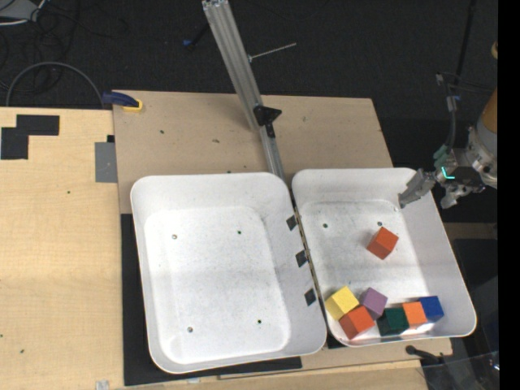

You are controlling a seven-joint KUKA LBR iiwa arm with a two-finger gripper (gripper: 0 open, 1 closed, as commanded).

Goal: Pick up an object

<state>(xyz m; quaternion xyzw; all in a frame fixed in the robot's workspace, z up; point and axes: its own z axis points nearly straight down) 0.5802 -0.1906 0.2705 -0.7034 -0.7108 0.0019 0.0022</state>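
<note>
Gripper: gripper [431, 187] sits over the upper right rim of the right bin, metal grey, with a small teal light at the wrist. One finger slants down-left over the rim, another points down to the right; they are spread apart with nothing between them.
Right bin: right bin [357, 193] is a shallow white plastic tray with rounded corners and a faintly speckled floor.
Red cube: red cube [383, 243] stands alone mid-bin, tilted so a corner faces the camera; matte faces, sharp edges; well apart from the gripper.
Block cluster: the other blocks are packed along the near wall of the right bin.
Yellow cube: yellow cube [343, 301], leftmost of the cluster, matte.
Purple cube: purple cube [374, 301], just right of the yellow one.
Second red cube: second red cube [356, 322], in front of the yellow and purple, touching both.
Green cube: dark green cube [393, 321], beside the second red cube.
Orange cube: orange cube [415, 312], between green and blue.
Blue cube: blue cube [432, 307], at the right end of the row.
Left bin: left bin [162, 197], same white plastic, with small dark dots on its floor.
Bench: bench [57, 242], pale wood-grain board with black patches at the far left.
Rail: ribbed aluminium rail [240, 71] rises at a slant behind the bins, with a black bracket on it.
Clips: three black clips [300, 257] sit along the seam where the two bins meet.
</note>
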